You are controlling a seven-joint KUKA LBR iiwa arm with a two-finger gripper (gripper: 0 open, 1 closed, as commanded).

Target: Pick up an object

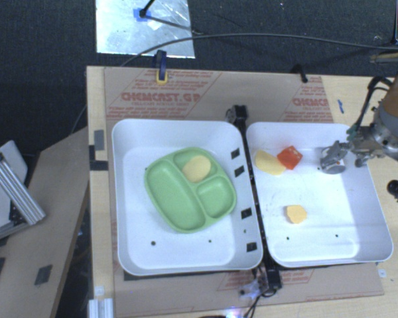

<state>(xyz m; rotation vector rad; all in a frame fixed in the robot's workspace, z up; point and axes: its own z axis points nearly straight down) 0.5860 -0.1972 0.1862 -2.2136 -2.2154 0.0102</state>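
Objects for picking are lying in the right bin (368,244): a red block (290,157) is sitting near the bin's far left corner, touching a pale yellow piece (270,163) just to its left, and a smaller yellow piece (296,213) is resting alone toward the middle of the floor, well apart from the pair. White floor is lying open all around that lone piece, while the red and yellow pair are crowding close to the wall shared with the left bin (129,244). The gripper (332,161) is hanging over the far right part of the right bin, near its right rim, with bare floor stretching between it and the red block (whether its fingers are spread or closed is not something the view is settling, and nothing is showing between them). The arm is coming in over the right edge. In the left bin, a green divided tray (179,201) is lying slantwise, and a yellow object (197,168) is sitting in its upper small compartment. Open floor is running along that bin's near side.
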